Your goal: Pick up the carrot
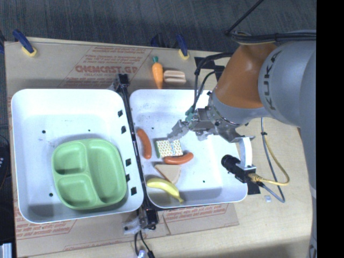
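Carrot waits outside the bins while the gripper hangs over the wrong food

Carrot (157,74) lies on the cardboard (102,63) behind the right bin (215,195), just beyond its far rim, with the green top pointing away from the bins. Just beside it on the same cardboard is a small pink and tan block (174,77). Nothing touches the carrot.

From where I stand, the gripper (176,133) is low inside the right bin, above a little waffle piece (167,147). Its fingers look spread and I see nothing between them. Close around that spot lie two sausages (144,143), a wedge of bread (169,171) and a banana (164,189). The left bin (32,117) carries only a green divided plate (88,172).

I judge that the task is at the approach step, and the approach is not aimed well: the carrot is well apart from the gripper, on the other side of the bin wall. The next move calls for lifting over the rim, travelling toward the far edge, and turning the fingers across the thin body of the carrot. The pink block is so near that the fingers could catch it too
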Motion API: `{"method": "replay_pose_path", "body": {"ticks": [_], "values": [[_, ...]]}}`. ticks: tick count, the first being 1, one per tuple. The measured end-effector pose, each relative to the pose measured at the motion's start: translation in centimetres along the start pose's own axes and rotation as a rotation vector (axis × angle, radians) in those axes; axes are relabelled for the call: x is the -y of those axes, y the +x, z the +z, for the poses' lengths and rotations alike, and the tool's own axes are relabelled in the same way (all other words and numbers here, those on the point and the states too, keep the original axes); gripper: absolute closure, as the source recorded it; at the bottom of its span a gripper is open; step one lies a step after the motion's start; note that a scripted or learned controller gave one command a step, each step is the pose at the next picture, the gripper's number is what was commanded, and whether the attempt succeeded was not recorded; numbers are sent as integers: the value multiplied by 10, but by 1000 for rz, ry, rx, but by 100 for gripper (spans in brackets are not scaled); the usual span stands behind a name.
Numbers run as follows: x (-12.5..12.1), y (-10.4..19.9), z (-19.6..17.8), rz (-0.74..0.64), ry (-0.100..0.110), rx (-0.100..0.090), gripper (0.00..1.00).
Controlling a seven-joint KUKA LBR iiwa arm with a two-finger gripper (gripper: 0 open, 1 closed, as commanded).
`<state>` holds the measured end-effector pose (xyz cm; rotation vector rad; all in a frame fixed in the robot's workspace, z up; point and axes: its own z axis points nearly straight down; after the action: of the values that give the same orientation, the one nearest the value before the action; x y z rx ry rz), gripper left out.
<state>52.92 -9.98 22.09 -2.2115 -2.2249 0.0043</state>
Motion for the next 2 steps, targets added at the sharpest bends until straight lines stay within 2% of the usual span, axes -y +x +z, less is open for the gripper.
{"method": "replay_pose_path", "body": {"ticks": [1, 2], "values": [[53, 51, 30, -120, 1, 1, 0], [53, -65, -65, -153, -5, 3, 0]]}}
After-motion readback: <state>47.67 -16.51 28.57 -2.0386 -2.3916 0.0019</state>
